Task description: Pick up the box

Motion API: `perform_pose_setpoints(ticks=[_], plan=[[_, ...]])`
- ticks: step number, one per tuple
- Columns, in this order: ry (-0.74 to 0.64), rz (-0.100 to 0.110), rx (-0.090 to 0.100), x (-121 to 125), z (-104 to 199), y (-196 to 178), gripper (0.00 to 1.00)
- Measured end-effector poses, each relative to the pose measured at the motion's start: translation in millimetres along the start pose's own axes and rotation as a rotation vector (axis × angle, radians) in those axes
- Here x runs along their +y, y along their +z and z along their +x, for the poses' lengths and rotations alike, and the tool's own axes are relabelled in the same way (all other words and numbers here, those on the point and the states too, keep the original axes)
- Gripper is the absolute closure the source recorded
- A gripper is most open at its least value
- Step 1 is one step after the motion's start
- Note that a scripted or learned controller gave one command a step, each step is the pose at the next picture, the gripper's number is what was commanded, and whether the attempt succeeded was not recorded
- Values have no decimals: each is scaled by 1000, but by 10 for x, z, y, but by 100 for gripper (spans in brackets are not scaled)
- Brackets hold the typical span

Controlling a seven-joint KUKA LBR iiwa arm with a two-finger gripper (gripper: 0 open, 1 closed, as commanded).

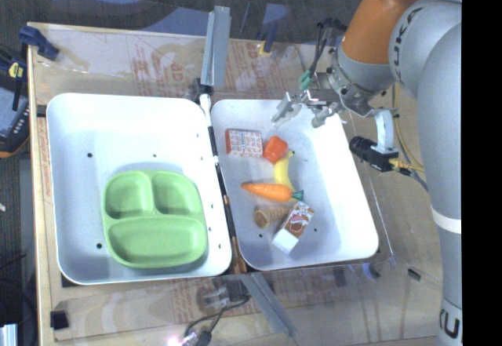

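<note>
Now the box [244, 143] lies flat near the far wall of the right bin [354, 207], red and patterned on top. Just beside the box, on its right, sits a small orange-red piece [275, 149], with a banana [282, 171] and a carrot [269, 191] nearer the camera. My gripper [304, 108] hovers above the bin's far edge, up and to the right of the box, fingers spread apart and holding nothing. Left of the box, the other bin [67, 180] carries a green divided tray [154, 218].

green tray [154, 219] left bin [70, 113] — carrot [268, 191], banana [281, 172] right
</note>
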State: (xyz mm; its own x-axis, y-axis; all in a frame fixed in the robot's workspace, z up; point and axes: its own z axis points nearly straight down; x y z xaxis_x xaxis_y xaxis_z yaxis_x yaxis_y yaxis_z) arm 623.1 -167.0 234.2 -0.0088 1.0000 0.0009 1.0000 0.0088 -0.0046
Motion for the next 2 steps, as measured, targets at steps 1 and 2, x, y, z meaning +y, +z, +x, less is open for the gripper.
perform_pose_setpoints(ticks=[1, 2], plan=[[76, 0, 0, 224, 550, 1044, 0], [129, -9, -5, 218, 628, 1382, 0]])
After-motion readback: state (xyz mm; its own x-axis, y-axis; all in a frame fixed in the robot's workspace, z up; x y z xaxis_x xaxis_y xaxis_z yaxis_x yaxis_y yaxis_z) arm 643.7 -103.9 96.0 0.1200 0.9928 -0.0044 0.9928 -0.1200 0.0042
